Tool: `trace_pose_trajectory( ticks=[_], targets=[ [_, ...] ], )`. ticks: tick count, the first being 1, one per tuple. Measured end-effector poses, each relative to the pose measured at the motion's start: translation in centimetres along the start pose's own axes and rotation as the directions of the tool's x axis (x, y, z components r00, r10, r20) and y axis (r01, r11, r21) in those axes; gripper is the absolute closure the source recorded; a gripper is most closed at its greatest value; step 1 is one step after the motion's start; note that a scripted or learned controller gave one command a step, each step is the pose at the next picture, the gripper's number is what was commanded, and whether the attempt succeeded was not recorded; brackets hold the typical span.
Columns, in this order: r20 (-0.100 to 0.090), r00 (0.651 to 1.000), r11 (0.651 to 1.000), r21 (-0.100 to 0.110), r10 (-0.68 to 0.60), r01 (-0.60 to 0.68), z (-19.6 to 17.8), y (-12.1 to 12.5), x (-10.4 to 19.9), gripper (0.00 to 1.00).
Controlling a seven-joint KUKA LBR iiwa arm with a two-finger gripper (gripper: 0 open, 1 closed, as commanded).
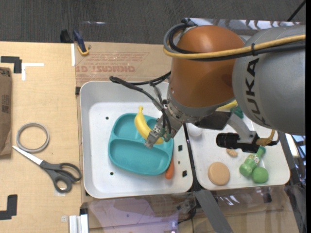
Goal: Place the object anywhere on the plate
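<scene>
Banana (141, 124) under end effector (154, 139) over plate (131, 155)

The arm (243, 76) reaches in from the right, claw (154, 139) angled downward.

plate (133, 154) in the left bin (92, 140), banana (141, 123) on its far part, carrot (169, 170) at its right edge, scissors (53, 170) left of the bin
</scene>
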State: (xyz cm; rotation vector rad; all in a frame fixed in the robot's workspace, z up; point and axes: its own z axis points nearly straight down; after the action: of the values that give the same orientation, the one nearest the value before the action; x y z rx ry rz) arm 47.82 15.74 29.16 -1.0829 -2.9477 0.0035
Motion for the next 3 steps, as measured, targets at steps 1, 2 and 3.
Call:
trace_pose_trajectory(
  ticks=[1,2,3],
  targets=[
    [0.000,1.000,1.000,0.000,0.000,0.000,0.0,0.0,0.0,0.00],
    [0.001,1.000,1.000,0.001,0.001,-0.001,-0.8,0.0,-0.2,1.00],
    [0.002,0.997,0.997,-0.002,0.077,-0.077,-9.4,0.4,-3.1,1.00]
  ],
)
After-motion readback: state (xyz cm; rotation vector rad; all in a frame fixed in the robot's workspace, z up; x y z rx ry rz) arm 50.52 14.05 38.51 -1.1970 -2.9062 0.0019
